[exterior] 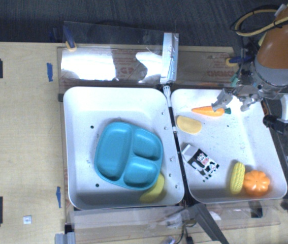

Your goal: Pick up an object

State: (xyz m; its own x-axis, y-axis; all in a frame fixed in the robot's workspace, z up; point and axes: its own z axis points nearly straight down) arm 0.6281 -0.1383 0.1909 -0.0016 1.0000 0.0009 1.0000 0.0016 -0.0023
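Observation:
My gripper [233,103] hangs over the far part of the right bin [265,151] and is open, its fingers [221,103] spread apart with nothing between them. An orange carrot [208,111] lies flat just to the left, its green end beside the left finger. In the same bin are a pale yellow oval piece [189,124], a black-and-white packet [200,160], a yellow corn cob [236,176] and an orange pumpkin [256,182].
The left bin [80,111] holds a blue divided plate [128,155], with a yellow object [155,188] partly tucked under its near right edge. A ridge [173,136] divides the two bins. A clear plastic panel [118,60] stands behind the left bin.

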